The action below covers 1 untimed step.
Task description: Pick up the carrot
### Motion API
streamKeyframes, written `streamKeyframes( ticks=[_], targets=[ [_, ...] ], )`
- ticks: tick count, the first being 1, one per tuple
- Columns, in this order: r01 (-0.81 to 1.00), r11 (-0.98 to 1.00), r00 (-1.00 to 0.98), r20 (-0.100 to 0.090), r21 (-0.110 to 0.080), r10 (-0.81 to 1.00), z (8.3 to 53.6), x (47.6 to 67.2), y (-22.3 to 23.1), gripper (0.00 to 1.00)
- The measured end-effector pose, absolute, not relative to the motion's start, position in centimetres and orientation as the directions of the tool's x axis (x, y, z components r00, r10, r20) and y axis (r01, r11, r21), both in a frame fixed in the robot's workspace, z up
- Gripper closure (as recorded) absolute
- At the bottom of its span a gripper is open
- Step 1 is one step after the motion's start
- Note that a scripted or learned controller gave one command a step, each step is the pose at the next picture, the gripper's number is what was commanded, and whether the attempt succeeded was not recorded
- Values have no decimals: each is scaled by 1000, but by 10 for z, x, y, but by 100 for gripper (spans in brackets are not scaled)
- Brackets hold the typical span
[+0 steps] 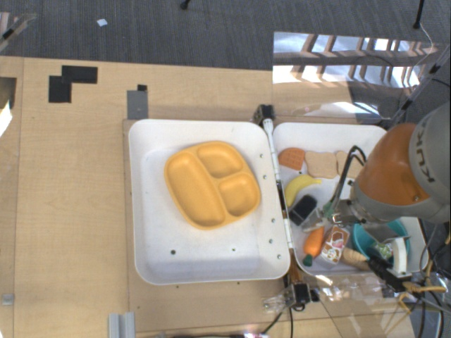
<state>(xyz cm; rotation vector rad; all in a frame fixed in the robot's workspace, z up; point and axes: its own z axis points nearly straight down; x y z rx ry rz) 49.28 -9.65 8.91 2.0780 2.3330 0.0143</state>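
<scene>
Carrot (pixel 314 241) lies at right bin's (pixel 325 127) near-left corner; gripper (pixel 337 220) just beside it, finger state indeterminable.

You've got the carrot (pixel 313 242) in the right bin (pixel 366 129), near the left wall, the gripper (pixel 337 224) just beside it; a yellow plate (pixel 211 184) sits in the left bin (pixel 151 210).

A robotics lab or test cell is showing here. A pale wooden bench (pixel 70 210) is standing on dark grey office carpet (pixel 141 13), bearing black marker shapes (pixel 70 83) near its far left corner. Two white bins (pixel 151 259) are sitting side by side, a grey-and-orange industrial arm (pixel 402 167) is reaching in from the right, and loose cables (pixel 303 298) are trailing over the bench's near edge.
</scene>
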Motion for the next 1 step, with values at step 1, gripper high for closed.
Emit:
streamKeyframes(
  ticks=[1],
  targets=[
    [992,120,-120,-8,29,993,101,497,-95,100]
  ],
)
